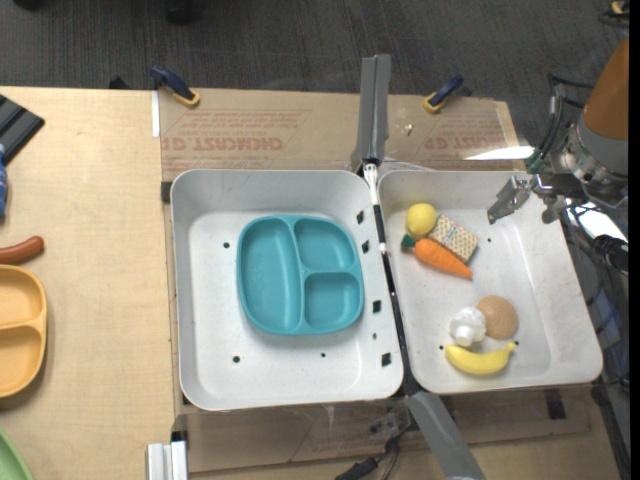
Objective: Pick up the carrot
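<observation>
Nothing of the pick is done yet: the carrot (pixel 442 256) lies untouched on the floor of the right bin (pixel 560 313), and every step of the grasp is left to me. My gripper (pixel 528 198) hangs above the bin's far right corner, fingers spread apart with nothing between them, one dark tip toward the bin's middle and the other toward its right wall.

The carrot rests in the upper left part of the right bin, its green top pointing left and its orange tip slanting down to the right. A yellow lemon (pixel 421 218) sits just beside its green end, and a small patterned block (pixel 453 236) touches it along the upper side. It lies to the left of my gripper and a little nearer the camera, with bare white bin floor between us.

As I judge it, I have to travel left across the bin, turn my fingers across the carrot's slanted body, come down and close. The lower side of the carrot looks free; the block on the upper side leaves little room for a finger. A banana (pixel 481 358), a white garlic-like toy (pixel 467 326) and a brown round toy (pixel 497 317) sit well apart, near the front edge. In the left bin (pixel 200 298), a teal divided plate (pixel 300 274) plays no part
</observation>
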Action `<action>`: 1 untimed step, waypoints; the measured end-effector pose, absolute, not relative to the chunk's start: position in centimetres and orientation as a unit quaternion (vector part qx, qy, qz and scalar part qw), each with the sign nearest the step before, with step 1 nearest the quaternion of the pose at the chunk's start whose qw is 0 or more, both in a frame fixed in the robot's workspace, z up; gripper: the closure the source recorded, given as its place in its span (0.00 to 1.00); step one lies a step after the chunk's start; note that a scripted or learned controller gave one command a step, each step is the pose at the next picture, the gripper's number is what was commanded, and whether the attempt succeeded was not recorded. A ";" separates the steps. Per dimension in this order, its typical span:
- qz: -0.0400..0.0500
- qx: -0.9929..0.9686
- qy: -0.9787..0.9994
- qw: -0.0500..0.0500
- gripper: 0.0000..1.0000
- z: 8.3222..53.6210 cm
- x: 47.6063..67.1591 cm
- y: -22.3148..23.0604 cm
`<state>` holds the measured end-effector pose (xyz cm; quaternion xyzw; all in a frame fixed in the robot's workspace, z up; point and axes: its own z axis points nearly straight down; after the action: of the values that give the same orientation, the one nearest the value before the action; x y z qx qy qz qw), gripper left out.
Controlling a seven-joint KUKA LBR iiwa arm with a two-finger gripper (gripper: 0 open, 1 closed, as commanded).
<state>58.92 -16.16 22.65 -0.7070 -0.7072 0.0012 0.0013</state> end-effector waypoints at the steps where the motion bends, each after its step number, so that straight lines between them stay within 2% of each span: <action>1: 0.000 -0.652 -0.759 0.000 0.00 9.2 57.5 -11.8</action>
<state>57.48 -11.85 9.19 -0.6517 -0.7585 0.0003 0.0000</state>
